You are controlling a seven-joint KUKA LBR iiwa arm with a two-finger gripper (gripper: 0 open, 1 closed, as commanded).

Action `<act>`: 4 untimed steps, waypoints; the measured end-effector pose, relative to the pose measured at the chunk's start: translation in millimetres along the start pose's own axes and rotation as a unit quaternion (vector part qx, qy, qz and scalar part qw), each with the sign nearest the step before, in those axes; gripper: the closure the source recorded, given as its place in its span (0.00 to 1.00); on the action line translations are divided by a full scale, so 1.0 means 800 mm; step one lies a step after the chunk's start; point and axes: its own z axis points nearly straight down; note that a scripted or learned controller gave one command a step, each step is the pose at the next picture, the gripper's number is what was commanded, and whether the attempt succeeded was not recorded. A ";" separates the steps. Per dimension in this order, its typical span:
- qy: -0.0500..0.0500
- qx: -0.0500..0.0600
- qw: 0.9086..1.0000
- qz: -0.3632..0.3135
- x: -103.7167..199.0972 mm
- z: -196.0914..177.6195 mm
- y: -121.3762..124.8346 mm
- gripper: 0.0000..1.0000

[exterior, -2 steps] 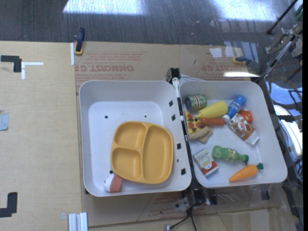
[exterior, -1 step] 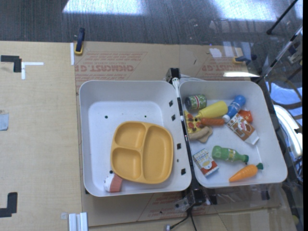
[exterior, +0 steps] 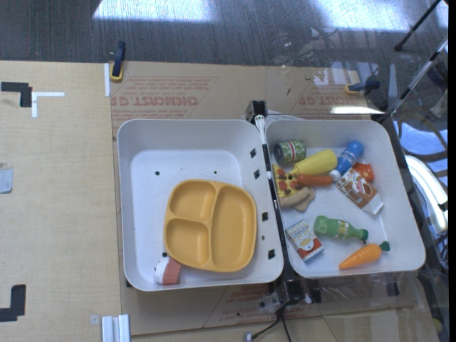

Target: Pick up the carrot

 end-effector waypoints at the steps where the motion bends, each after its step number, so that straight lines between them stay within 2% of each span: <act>1: -0.005 -0.003 0.990 -0.144 0.051 -0.127 -0.066 0.00; 2: -0.001 -0.001 0.964 -0.264 0.083 0.132 -0.099 0.00; 3: -0.006 -0.002 0.964 -0.264 0.080 0.120 -0.097 1.00; 4: -0.005 -0.002 0.964 -0.264 0.080 0.120 -0.096 0.00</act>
